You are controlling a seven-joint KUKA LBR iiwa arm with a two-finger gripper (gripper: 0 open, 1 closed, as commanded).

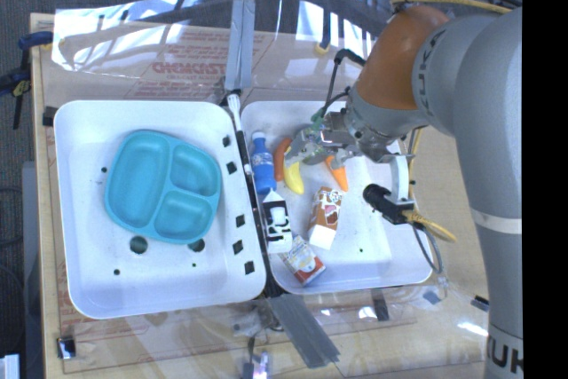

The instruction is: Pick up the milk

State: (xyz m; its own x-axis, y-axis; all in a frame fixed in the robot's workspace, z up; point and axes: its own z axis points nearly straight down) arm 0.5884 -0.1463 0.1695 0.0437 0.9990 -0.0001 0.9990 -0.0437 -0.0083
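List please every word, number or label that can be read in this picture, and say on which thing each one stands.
"UK": white letters on the arm's grey base, cut off by the picture's edge.
Red print on the bench sheet behind the bins: mirrored and blurred, unreadable.
Milk carton: picture label, text too small.
Small carton and black-and-white bottle: print too small.
Blue bottle: label blurred.
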